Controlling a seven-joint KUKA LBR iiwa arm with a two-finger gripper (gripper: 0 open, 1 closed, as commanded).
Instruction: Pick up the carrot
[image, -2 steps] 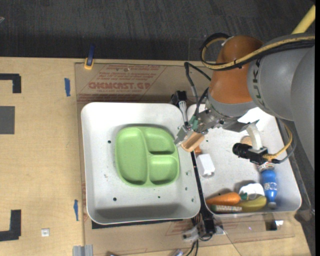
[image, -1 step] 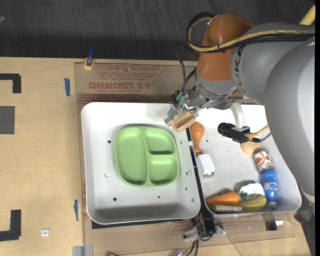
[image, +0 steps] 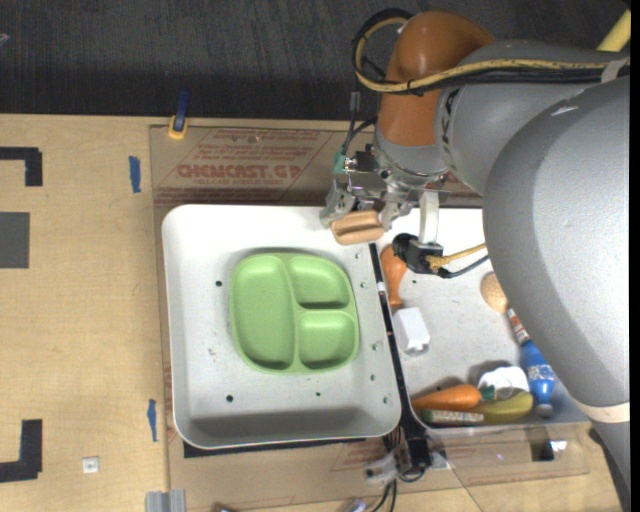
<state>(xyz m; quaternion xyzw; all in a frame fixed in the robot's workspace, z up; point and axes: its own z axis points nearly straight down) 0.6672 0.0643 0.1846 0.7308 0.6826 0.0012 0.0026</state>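
An orange carrot (image: 447, 397) with a green end lies near the front of the right bin (image: 460, 225). A second orange, carrot-like piece (image: 393, 276) lies against the divider, just below the gripper. My gripper (image: 359, 222) hangs over the back of the divider between the bins. It is shut on a tan oblong roll (image: 357, 230), which sits crosswise between the fingers. The gripper is far behind the front carrot and slightly above and left of the orange piece.
A green divided plate (image: 295, 310) lies in the left bin (image: 195, 300). The right bin also holds a white block (image: 411, 329), a blue bottle (image: 538, 372), a yellow-green item (image: 508, 407), a white cup (image: 503, 381) and a tan round thing (image: 493, 291).
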